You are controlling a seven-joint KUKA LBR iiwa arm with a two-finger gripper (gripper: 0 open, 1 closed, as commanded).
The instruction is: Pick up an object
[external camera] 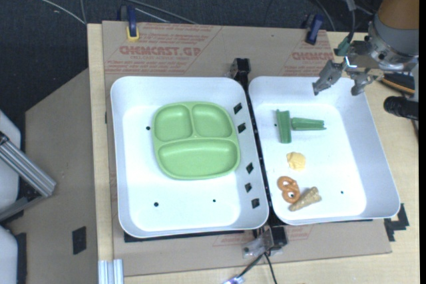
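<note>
In the right bin (pixel 363 143) lie a green T-shaped piece (pixel 294 125), a small yellow lump (pixel 296 160), a brown pretzel (pixel 288 187) and a tan cone-shaped piece (pixel 305 199). My gripper (pixel 343 82) hangs over the far right corner of that bin, above and to the right of the green piece. Its two fingers are spread apart with nothing between them.
The left bin (pixel 133 203) holds a green divided plate (pixel 196 140). A row of black clips runs along the seam between the bins (pixel 245 143). Blue clamps (pixel 132 21) (pixel 313 28) sit at the board's far edge. Cables trail over the dark floor behind.
</note>
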